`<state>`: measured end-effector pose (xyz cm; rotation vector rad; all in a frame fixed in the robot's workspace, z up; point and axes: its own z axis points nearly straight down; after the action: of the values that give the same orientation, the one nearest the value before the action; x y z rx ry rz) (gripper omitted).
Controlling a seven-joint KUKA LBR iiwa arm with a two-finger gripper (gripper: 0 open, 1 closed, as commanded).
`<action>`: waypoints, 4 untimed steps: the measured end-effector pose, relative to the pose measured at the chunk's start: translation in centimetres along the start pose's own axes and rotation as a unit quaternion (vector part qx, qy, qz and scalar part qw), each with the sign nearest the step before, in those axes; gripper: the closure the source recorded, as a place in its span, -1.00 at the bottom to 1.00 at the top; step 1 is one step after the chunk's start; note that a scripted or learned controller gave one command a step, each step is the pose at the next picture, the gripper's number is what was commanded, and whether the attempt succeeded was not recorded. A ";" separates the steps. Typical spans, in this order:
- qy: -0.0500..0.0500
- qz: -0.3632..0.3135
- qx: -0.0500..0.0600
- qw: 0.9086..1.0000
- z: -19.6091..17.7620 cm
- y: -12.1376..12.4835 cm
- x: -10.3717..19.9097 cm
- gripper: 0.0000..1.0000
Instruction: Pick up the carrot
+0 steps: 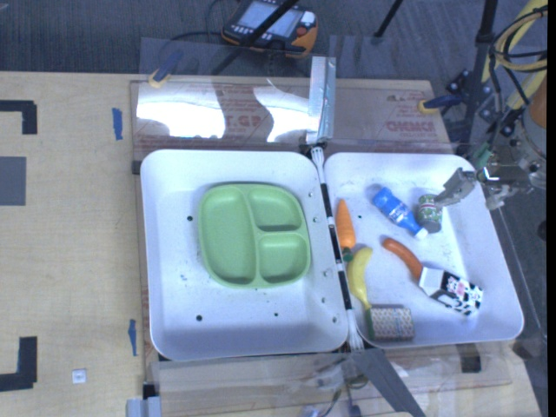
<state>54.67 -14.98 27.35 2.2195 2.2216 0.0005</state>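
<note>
The carrot (346, 224) lies upright against the left wall of the right bin (499, 272), just right of frame centre, with a banana (359, 276) touching below it; that wall crowds any grip from the left. The gripper (453, 187) hangs at the bin's upper right, near a small round tin (429, 210), well apart from the carrot; whether its fingers are open I cannot tell
</note>
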 end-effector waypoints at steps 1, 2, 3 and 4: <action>0.001 0.020 0.001 1.000 10.5 -1.2 5.9 -1.00; 0.001 0.054 0.002 0.999 8.9 -3.0 13.9 -1.00; 0.000 0.250 0.001 0.968 8.7 -1.9 19.0 -1.00; 0.000 0.249 0.002 0.969 7.8 -1.9 19.1 1.00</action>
<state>52.79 4.10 19.56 2.7048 1.6006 -0.0041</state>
